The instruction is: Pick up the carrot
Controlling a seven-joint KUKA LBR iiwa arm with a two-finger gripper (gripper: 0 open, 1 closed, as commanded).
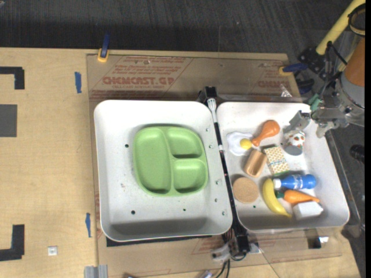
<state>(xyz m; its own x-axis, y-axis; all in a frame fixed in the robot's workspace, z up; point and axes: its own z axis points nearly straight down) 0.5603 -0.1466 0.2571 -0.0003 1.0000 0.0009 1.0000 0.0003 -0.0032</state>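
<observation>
Orange and tapered, the carrot (300, 197) lies near the front right corner of the right bin (339, 178), its thick end toward the banana (271, 196) and its point toward the bin's right wall. It rests between a blue-and-white bottle (296, 182) just behind it and a white block (307, 209) just in front, touching or nearly touching both. The yellow banana curves along its left. Further left sits a round tan disc (245, 190), and behind that a brown bread-like piece (255, 161), a patterned box (276, 158), a fried egg (236, 143) and an orange drumstick (266, 132). A small round white-and-red object (294, 143) lies toward the back right. The left bin (110, 167) holds a green divided plate (171, 158) with three compartments. Both bins sit on the brown worktop (46, 155). The pincer (313, 120) hangs above the right bin's back right corner, well apart from the carrot; I cannot tell its state
</observation>
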